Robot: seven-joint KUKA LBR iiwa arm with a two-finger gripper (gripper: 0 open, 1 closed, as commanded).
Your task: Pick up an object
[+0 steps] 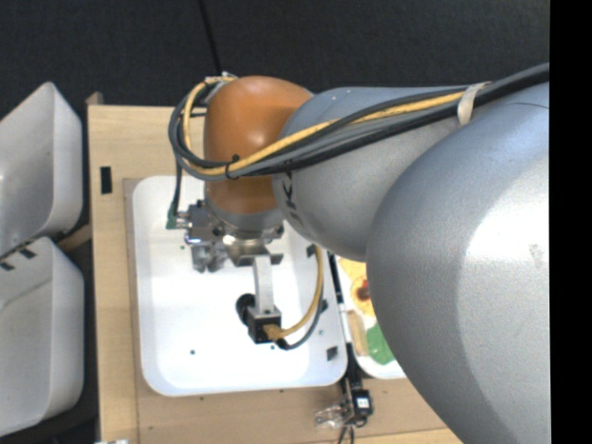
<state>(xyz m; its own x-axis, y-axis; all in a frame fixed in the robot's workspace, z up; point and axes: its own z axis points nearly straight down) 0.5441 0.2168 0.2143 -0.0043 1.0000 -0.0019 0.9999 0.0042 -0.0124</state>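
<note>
My gripper [206,251] hangs low over the far left part of the left white bin [157,340], under the orange wrist band. The wrist and arm hide most of it. In the narrow strip of the right bin [393,370] that the arm leaves visible lie a yellow object [355,274], a small reddish-brown object [363,292] and a green object [377,342]. Nothing can be seen in the gripper.
The big grey arm covers the right bin and the right half of the view. The wooden bench [111,276] borders the left bin. White rounded housings [32,248] stand at the left edge. A small metal clip [338,414] lies on the bench in front.
</note>
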